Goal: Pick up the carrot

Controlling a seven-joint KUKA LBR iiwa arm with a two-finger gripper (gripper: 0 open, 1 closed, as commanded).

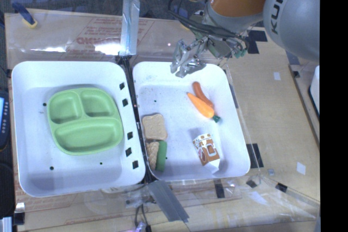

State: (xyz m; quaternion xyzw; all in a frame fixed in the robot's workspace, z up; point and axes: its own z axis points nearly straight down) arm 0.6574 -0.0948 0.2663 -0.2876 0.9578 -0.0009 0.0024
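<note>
The carrot (202, 103) is seen lying flat on the floor of the right bin (235, 133), in that bin's upper right part, and it is touched by nothing but a reddish sausage-like piece (200, 91) that lies against its upper side. The tool (186, 64) is held over the upper rim of the right bin, up and to the left of the carrot and clearly apart from it; nothing is seen between its fingers, and whether they are spread or pressed together cannot be told from this slanted view. The task is therefore judged to be at its start: the carrot is not yet grasped and not yet lifted. What is left is taken to be the whole of the work, namely a move of the tool down and to the right until it stands over the carrot, a descent, a closing on it, and a lift. Below and left of the carrot, bread slices (154, 127) and a small green piece (161, 156) are seen, and below the carrot a small carton (207, 150). Far left of the carrot, a green plate (85, 120) is held by the left bin (27, 133).
</note>
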